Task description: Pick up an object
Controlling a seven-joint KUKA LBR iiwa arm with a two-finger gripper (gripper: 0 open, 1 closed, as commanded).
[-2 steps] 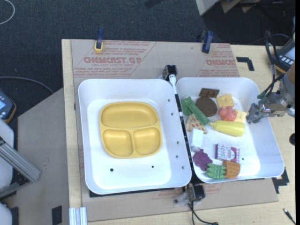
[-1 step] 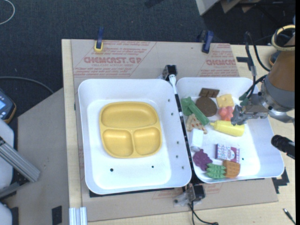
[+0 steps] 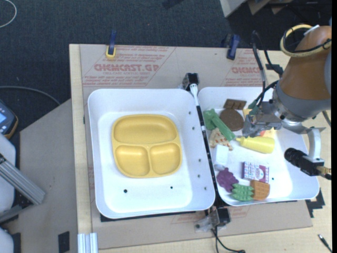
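Observation:
My gripper [image 3: 256, 127] hangs low in the right bin [image 3: 300, 190], just above a yellow banana-like toy [image 3: 259, 143] and beside a brown round cookie [image 3: 231, 119]. A chocolate bar [image 3: 235, 104] lies behind the cookie. Green toy vegetables [image 3: 212, 118] lie at the bin's left, with a tan piece [image 3: 217, 137] below them. Toward the front lie a purple grape bunch [image 3: 226, 178], a purple and white box [image 3: 255, 171], a green item [image 3: 241, 192] and an orange waffle-like piece [image 3: 260, 189]. The arm's body hides the fingertips.
The left bin [image 3: 100, 141] holds a yellow three-compartment plate [image 3: 146, 144]. A black cylinder [image 3: 301, 161] juts over the right bin's right side. Blue clamps [image 3: 111, 45] [image 3: 233, 46] hold the cardboard base at the back. A black divider clip [image 3: 190, 81] sits between the bins.

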